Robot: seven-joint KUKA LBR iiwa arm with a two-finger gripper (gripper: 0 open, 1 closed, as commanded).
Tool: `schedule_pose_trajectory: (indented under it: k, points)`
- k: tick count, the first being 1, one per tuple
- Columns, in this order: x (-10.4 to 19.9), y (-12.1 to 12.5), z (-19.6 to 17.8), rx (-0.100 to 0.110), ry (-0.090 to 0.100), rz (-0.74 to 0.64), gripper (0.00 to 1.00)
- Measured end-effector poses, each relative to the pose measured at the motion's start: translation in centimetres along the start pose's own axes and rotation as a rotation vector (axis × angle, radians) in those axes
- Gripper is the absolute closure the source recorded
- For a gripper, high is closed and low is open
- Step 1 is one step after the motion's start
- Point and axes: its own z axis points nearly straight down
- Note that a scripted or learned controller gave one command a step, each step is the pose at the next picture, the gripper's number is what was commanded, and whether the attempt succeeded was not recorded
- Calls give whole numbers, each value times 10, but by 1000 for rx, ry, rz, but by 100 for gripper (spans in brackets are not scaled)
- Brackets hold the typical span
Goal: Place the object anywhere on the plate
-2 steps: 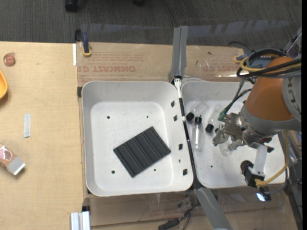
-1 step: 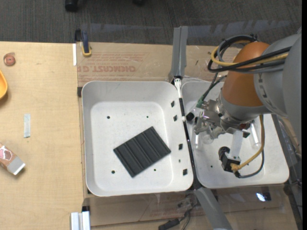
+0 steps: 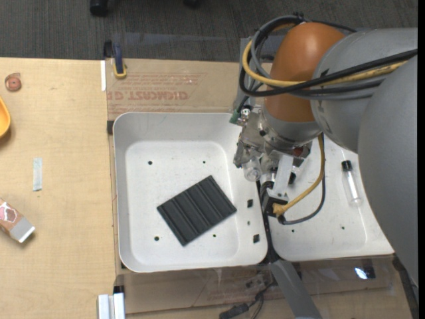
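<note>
In the camera view, two shallow white bins are seen side by side on a pale wooden tabletop [image 3: 53, 198]. In the left bin [image 3: 133, 145], a dark ribbed rectangular plate [image 3: 196, 210] is laid flat on the floor, turned at a slant, a little to the near right of the bin's middle and apart from all four walls. The right bin [image 3: 345, 238] is largely covered by the grey arm [image 3: 378, 98], which is reached in from the right, its orange band [image 3: 302, 65] being seen above the wrist with yellow and black cables looped around it. The gripper [image 3: 255, 168] is held over the boundary between the two bins, just to the right of and a little farther than the plate, and apart from it. Whether its fingers are spread or pressed together cannot be told, as they are hidden by the wrist hardware, and nothing is seen held between them. A small clear tube-like object with a dark tip [image 3: 350, 181] is seen lying on the floor of the right bin, close beside the arm and well apart from the plate. A flattened piece of cardboard [image 3: 159, 92] is laid on the tabletop just beyond the left bin. On the left part of the tabletop, a small wrapped item [image 3: 14, 223] and a small pale strip [image 3: 37, 175] are seen, well apart from both bins.
</note>
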Motion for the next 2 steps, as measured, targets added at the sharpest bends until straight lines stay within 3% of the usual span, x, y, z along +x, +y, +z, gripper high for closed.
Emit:
schedule_pose_trajectory:
  k: [1,2]
  points:
    - [0,0,0,0,0,0,0]
    - [-8,51,43,-1,1,-698,0]
